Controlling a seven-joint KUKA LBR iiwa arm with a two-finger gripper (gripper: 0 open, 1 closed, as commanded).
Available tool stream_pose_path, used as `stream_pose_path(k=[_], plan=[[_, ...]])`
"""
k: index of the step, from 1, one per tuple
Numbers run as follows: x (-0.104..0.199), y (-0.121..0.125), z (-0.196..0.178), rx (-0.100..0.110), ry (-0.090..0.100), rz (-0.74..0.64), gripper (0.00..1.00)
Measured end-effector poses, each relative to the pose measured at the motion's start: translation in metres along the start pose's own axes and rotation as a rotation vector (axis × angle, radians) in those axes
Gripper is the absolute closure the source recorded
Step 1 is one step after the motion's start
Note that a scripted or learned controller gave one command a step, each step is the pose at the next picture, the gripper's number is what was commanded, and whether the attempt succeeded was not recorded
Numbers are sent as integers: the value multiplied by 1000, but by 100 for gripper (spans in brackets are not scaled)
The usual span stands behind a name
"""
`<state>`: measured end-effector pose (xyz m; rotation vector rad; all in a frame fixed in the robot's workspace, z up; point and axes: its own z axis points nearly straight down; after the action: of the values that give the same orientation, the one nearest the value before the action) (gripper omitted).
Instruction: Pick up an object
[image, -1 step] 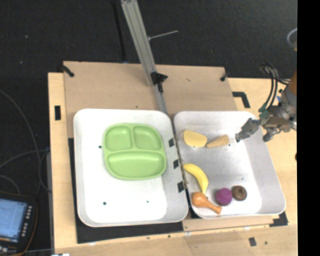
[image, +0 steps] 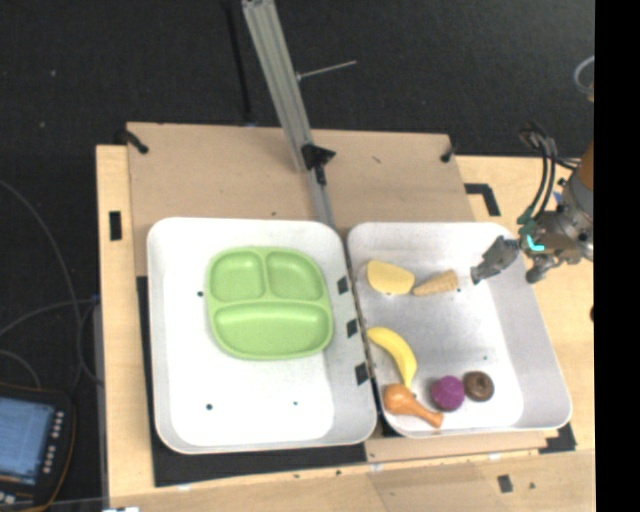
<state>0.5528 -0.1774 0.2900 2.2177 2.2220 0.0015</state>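
White bins sit side by side on the bench, and in the left bin (image: 180, 400) we see a green divided plate (image: 270, 303), while the right bin (image: 520, 330) holds a yellow lemon-like piece (image: 390, 278), a tan cone-shaped piece (image: 436, 285), a banana (image: 393, 352), an orange gourd-like toy (image: 410, 403), a purple ball (image: 448, 392) and a brown doughnut (image: 479, 386). We find the gripper (image: 520, 258) over the right bin's upper right corner, its dark fingers spread apart with nothing between them, one fingertip near the cone-shaped piece but apart from it.
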Motion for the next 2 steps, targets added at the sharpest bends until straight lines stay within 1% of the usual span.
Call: stream_pose_path(k=[1, 2], plan=[[0, 3, 63, 7, 0, 2, 0], [5, 9, 110, 6, 0, 4, 0]])
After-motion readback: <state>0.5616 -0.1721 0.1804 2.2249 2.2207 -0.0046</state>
